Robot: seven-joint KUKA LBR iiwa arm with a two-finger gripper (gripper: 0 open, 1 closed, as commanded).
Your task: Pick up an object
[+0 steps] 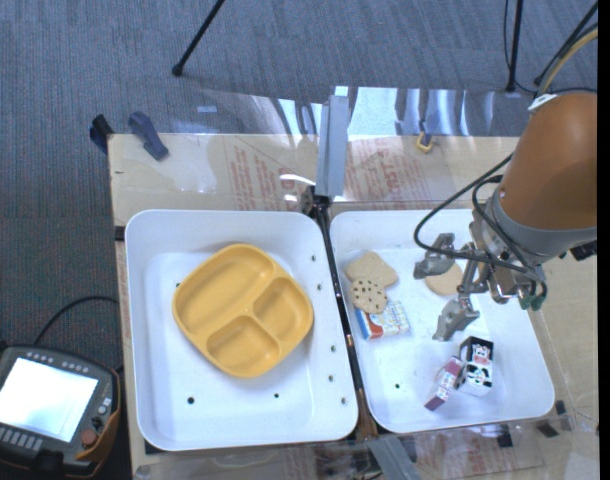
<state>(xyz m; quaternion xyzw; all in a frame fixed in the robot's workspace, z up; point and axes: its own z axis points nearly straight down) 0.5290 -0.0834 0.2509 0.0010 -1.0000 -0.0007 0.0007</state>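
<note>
Camera view: two shallow white bins sit side by side on the bench. The claw (446,295) hangs over the right bin (385,408), its two grey fingers (453,320) spread apart with nothing between them, so it is released. The arm (550,168), grey with an orange band, comes in from the right above it.

Just left of the claw lie a tan toast-shaped toy (371,268) and, touching that piece on its near side, a brown cookie (366,293) with dark dots. Nearer the camera from the cookie, and still left of the claw, lies a small flat packet (383,322) in white, red and blue. Directly behind the claw, partly hidden by its fingers, a round tan disc (441,283) rests on the bin floor. In front of the claw and a little to the right stands a small black-and-white carton (475,363), with a slim purple and white item (443,385) just beside it on the left, tilted.

Well to the left of the claw, the left bin (155,248) holds a yellow divided plate (243,309) with three compartments, lying flat near the bin's middle, its compartments bare.
</note>
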